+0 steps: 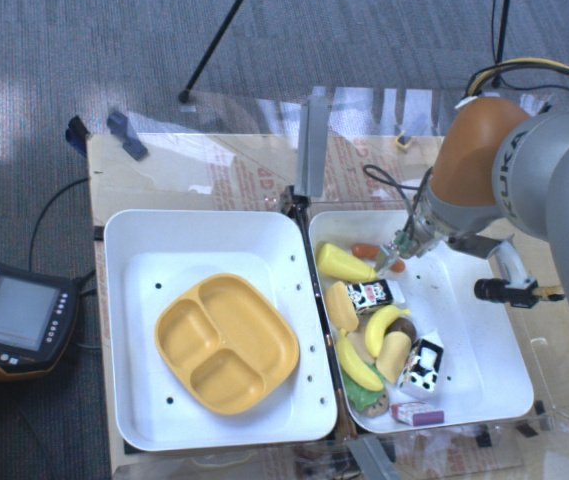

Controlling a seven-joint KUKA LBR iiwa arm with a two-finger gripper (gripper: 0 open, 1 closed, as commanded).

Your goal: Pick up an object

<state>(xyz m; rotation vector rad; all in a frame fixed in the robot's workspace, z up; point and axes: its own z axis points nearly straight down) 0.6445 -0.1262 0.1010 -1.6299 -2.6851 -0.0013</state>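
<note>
**Gripper poised at the far end of the toy pile, nothing held**

Taking the yellow divided tray (226, 342) in the left bin (139, 243) as the landmark, everything that matters lies to its right, in the right bin (484, 358). Nearest the camera, right of the tray's near corner, sit a small pink block (416, 414) and a black-and-white carton (423, 365). Just beyond them is a cluster of two bananas (357, 362) and a pale rounded piece, all touching or overlapping. Farther back, level with the tray's far edge, lie a second cow-patterned carton (369, 294) and a yellow bottle-shaped toy (345, 263), and behind that a small orange-red piece (365, 251).

The gripper (397, 250) hangs over the back of the right bin, farthest from the tray. The yellow bottle-shaped toy is the closest candidate: it lies just toward the tray from the fingertips, its long axis running roughly from the tray side out toward the gripper, slightly slanted. The fingers point down and toward the tray. They look narrow and close together with nothing visible between them, but whether they are truly pressed together I cannot tell.

The arm (524, 173) reaches in from the far right, its orange band (472, 153) above the wrist, bent downward so the wrist tilts at the pile. A short move toward the tray would likely meet the toy's end.
</note>
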